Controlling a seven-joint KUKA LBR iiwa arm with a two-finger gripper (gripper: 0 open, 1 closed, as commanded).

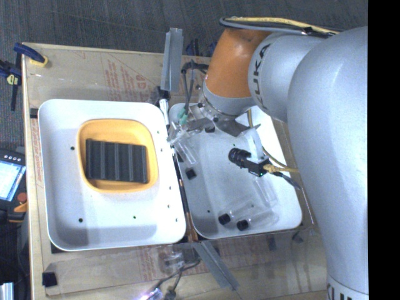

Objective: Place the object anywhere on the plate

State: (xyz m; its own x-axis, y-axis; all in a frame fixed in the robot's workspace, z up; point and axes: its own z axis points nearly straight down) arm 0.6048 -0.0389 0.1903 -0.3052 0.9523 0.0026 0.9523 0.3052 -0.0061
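Yellow plate [117, 130]: rounded, with a dark ribbed panel in its middle; it lies in the left bin [62, 217], toward that bin's upper half.
Left bin: white and shallow, on the wooden table [94, 67], touching the right bin [281, 220] along their shared edge.
Right bin: white, partly covered by the arm [300, 74], which reaches in from the right.
Arm: grey with an orange band above the wrist, bent down over the upper left corner of the right bin.
Gripper [181, 133]: low at the upper left corner of the right bin, just beside the dividing edge; whether its fingers are open or closed I cannot tell, and nothing can be made out between them.
Object: a clear item [259, 214] seems to lie in the lower part of the right bin, well apart from the plate; its shape is too faint to name.
Small dark pieces [224, 219]: near the lower edge of the right bin; another sits near the left wall.
Clamps [31, 55]: blue and yellow, at the table's upper left corner.
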